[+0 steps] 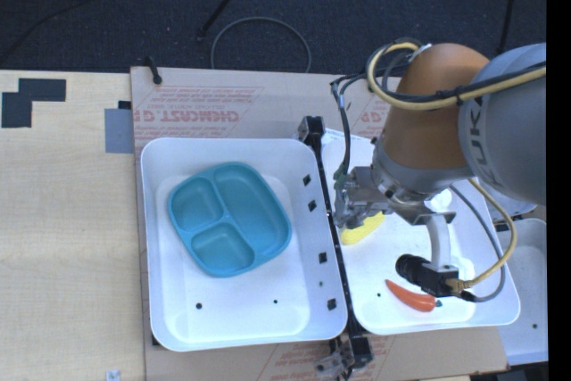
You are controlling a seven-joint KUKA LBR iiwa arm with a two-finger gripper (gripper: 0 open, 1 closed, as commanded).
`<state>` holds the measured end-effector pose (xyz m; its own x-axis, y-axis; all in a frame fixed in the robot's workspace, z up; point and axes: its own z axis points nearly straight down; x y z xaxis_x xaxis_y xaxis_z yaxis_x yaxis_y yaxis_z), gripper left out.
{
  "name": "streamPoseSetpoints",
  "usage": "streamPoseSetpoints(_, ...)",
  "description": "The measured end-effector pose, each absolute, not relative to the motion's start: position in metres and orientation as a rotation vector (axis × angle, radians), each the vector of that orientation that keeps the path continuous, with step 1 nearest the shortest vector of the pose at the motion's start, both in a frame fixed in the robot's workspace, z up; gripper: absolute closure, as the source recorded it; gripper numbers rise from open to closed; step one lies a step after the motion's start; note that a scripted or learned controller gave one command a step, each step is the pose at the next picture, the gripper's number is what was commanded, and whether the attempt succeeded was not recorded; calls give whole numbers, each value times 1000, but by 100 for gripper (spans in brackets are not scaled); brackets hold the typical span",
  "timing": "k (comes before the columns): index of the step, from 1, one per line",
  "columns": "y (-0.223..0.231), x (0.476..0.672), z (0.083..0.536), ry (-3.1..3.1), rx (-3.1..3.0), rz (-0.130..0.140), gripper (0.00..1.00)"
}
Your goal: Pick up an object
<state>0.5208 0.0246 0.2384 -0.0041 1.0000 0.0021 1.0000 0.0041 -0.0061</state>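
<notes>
**Arm low over the right bin, yellow object beneath the gripper**

A pale wooden bench [62,236] sits before a dark carpeted floor strewn with cables, and on it a sheet of printed cardboard [232,107] carries two shallow white bins side by side.

The left bin [178,317] holds one thing: a blue divided plate [229,218] with three compartments, lying flat near the bin's middle, turned at a slant to the bin walls.

The right bin [500,303] holds two loose things. One is a yellow object [361,231], probably a banana, lying close to the wall shared with the left bin; its long axis runs diagonally, lower end toward that wall and upper end toward the arm, where it is partly hidden. The other is an orange-red, carrot-like piece [409,296] nearer the bin's front edge, its long axis slanting, with the tapered tip pointing toward the shared wall.

The single arm's orange band and grey body cover the far half of the right bin. Its gripper [355,202] hangs directly above the yellow object, touching or just over it; I cannot tell whether it is open or shut, nor whether it grips anything.
</notes>
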Motion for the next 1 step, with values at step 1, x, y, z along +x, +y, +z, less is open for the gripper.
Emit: streamPoseSetpoints(1,81,519,241,-2224,-2213,2,100)
